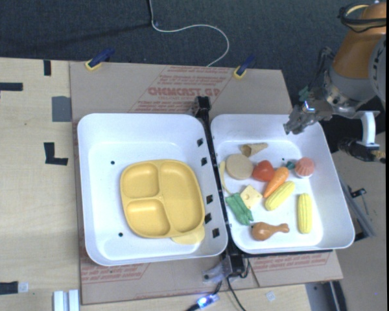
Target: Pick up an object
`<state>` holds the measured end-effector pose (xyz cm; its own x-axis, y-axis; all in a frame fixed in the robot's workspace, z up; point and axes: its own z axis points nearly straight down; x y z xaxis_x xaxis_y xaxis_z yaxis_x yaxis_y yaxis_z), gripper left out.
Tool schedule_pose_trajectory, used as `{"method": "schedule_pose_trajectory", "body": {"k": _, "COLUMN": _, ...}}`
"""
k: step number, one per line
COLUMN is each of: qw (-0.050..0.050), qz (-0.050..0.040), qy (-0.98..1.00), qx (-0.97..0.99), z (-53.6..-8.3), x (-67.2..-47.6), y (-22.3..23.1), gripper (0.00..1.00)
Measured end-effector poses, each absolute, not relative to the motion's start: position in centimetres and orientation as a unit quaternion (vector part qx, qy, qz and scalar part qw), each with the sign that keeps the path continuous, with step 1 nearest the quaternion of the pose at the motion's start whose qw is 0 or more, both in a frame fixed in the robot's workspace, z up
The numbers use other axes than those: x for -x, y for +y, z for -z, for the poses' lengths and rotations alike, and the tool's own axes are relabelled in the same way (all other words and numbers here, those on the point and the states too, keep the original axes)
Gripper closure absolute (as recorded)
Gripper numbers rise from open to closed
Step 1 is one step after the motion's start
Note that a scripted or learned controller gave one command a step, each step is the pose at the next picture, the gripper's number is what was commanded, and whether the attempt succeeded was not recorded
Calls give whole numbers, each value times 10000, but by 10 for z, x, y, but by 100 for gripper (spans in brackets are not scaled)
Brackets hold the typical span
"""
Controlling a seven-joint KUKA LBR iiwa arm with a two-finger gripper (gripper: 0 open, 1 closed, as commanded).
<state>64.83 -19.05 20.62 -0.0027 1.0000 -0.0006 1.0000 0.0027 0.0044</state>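
The right bin [324, 238] holds several toy foods: a tan round piece [238, 167], a red tomato [263, 171], an orange carrot [276, 181], a pink fruit [304, 167], two yellow corn cobs [279, 195] [304, 213], a green vegetable [238, 209], a brown drumstick [269, 230] and a beige wedge [253, 149]. My gripper [300, 120] hovers over the bin's far right corner, above and apart from the foods. Nothing shows between its fingers.
The left bin [97, 141] holds a yellow divided plate [162, 197] with a pale yellow piece [189, 236] at its near edge. Both bins rest on cardboard. A white cable [194, 28] lies on the dark surface behind.
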Motion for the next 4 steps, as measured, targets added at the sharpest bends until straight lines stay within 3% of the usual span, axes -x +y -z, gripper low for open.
{"method": "schedule_pose_trajectory", "body": {"k": 1, "qw": 7, "qz": -6, "qy": 7077, "qx": -7065, "z": -226, "x": -649, "y": -190, "gripper": 100}}
{"method": "schedule_pose_trajectory", "body": {"k": 2, "qw": -13, "qz": 2, "qy": 7092, "qx": -7050, "z": -215, "x": -645, "y": -134, "gripper": 100}}
{"method": "schedule_pose_trajectory", "body": {"k": 3, "qw": -18, "qz": 2, "qy": 7095, "qx": -7047, "z": -215, "x": -629, "y": -75, "gripper": 100}}
{"method": "schedule_pose_trajectory", "body": {"k": 4, "qw": -19, "qz": 2, "qy": 7099, "qx": -7043, "z": -215, "x": -630, "y": -12, "gripper": 100}}
